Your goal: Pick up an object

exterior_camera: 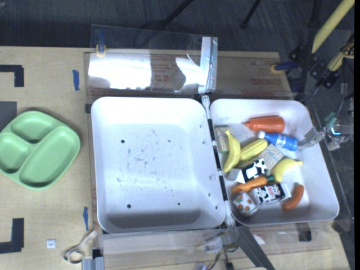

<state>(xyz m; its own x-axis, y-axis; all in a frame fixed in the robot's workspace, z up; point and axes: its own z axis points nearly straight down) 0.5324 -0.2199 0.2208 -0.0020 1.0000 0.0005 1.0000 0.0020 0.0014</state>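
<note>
Bananas (243, 151), bottle (279, 141) and carrot (263, 122) in right bin (325, 198)

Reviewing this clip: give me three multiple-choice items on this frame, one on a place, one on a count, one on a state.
1. Where do the toy foods lie?
A. right bin
B. left bin
C. green tray

2. How many compartments has the green tray?
A. one
B. three
C. six

3. How does the blue bottle sit?
A. upright
B. hanging from the bench edge
C. on its side

Answers: 1 A, the toy foods are piled in the right bin. 2 B, the green tray shows three hollows. 3 C, the blue bottle lies flat among the toys.
</note>
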